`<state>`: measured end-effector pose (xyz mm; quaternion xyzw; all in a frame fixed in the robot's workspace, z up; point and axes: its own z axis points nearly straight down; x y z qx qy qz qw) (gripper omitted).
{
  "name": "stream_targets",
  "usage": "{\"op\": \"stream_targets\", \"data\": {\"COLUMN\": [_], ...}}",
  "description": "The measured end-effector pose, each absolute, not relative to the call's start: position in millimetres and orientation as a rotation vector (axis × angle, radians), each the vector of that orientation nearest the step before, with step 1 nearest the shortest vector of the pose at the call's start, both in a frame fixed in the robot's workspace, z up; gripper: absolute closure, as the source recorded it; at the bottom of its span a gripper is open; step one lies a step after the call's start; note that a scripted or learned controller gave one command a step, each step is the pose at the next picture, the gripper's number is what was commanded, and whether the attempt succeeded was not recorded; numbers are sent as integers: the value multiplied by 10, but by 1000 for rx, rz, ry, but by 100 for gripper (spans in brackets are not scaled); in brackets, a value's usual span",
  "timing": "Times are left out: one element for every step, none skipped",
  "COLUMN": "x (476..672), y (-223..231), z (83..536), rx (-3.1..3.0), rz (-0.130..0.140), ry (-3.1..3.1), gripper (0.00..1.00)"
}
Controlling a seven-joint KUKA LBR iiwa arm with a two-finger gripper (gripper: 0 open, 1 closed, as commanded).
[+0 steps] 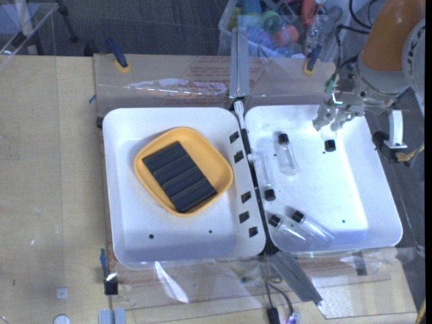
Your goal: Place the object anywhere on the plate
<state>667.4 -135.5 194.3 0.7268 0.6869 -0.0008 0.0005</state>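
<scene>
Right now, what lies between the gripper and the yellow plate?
In the camera view, a clear vial with a black cap lies in the right bin, then the divider between the bins, between the gripper and the yellow plate.

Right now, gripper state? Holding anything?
Gripper: over the right bin, far side; open or shut cannot be told. Nothing visibly between its fingers.

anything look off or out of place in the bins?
Mostly fine. The yellow plate sits rotated in the left bin, and a dark ridged block already lies on it. Clear vials lie tipped over in the right bin. No spills visible.
</scene>
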Motion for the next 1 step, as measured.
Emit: {"op": "stream_targets", "data": {"x": [6675], "y": [-1356], "z": [1945], "rx": [2283], "rz": [-2], "ry": [2157], "gripper": [0]}}
